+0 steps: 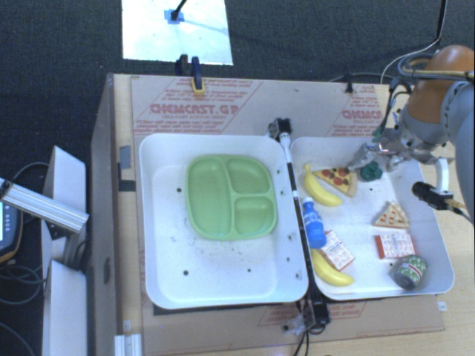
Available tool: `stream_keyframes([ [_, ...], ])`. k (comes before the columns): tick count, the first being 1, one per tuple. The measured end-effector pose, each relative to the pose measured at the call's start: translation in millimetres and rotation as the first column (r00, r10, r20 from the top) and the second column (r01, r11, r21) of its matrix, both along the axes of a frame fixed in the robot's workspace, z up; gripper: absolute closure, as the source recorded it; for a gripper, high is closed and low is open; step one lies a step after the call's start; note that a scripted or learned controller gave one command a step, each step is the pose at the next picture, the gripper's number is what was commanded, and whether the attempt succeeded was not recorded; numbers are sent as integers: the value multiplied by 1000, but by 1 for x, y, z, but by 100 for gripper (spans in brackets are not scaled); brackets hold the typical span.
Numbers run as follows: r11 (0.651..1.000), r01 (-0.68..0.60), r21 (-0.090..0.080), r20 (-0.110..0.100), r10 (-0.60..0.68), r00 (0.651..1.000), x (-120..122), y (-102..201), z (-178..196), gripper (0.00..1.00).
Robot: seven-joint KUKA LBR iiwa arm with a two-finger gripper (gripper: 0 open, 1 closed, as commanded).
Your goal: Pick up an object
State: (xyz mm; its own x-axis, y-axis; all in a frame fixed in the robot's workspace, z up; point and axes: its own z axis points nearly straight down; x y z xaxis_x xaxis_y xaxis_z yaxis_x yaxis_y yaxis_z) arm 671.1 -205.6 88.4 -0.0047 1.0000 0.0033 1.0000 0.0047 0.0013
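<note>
The grey arm with its orange band reaches in from the right and sets its two-finger gripper [369, 160] low over the far end of the right-hand shallow white bin [442, 252], just beside a small dark green lump [370, 172] that lies near the bin's back wall. Whether the claw is spread or pressed together I cannot tell; its tip is small and blurs into the green lump, and nothing can be seen pinched in it. No single target is named, and the candidates all lie in this bin: a wedge of toy pizza with red topping [335, 178] touching a yellow plastic banana [319, 188], a blue and white bottle [312, 225] along the divider, a red and white carton [338, 251] resting against a second yellow banana [331, 268], a smaller pizza wedge [391, 216], a flat red and white packet [394, 244], and a round dark can [409, 271] in the near corner. The left white bin [163, 273] carries a pale green compartment tray [231, 197]. The likeliest failure, I judge, is a miss: the green lump is small and low, so the claw could close above it or nudge it aside. The nearby pizza wedge might also be caught or shoved against the banana, and the back wall leaves little room for a clean descent.
</note>
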Motion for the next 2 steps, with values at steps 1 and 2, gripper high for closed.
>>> stream_keyframes([
  [1,1000,-5,-6,11,5,1000,2,0,10,100],
  [2,1000,-1,-3,1,1,1000,-2,71,85,100],
])
